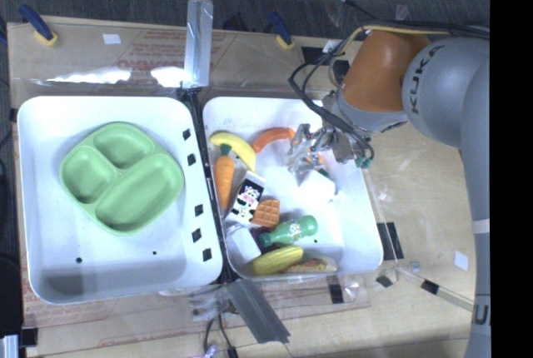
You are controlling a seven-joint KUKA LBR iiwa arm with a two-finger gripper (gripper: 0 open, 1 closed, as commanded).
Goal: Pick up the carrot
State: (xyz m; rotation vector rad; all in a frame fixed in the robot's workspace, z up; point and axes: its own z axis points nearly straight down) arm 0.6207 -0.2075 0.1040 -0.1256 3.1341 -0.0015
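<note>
Grey and orange, the robot arm reaches in from the right over a table that carries two shallow white bins side by side. One white bin holds a green divided plate. The other white bin, where the arm works, holds a scatter of toy food. The pincer hangs over the upper middle of this bin, and from this angle it is not possible to tell whether it is released or clenched; nothing can be made out in its grip. The carrot lies against the bin's left wall, pointing down the picture, just below a yellow banana and touching a black-and-white cow-print carton. An orange curved piece sits just left of the pincer. Lower lie a waffle, a green bottle and a corn cob. By these signs the carrot is not yet picked up: approach, grasp and lift all remain.
</note>
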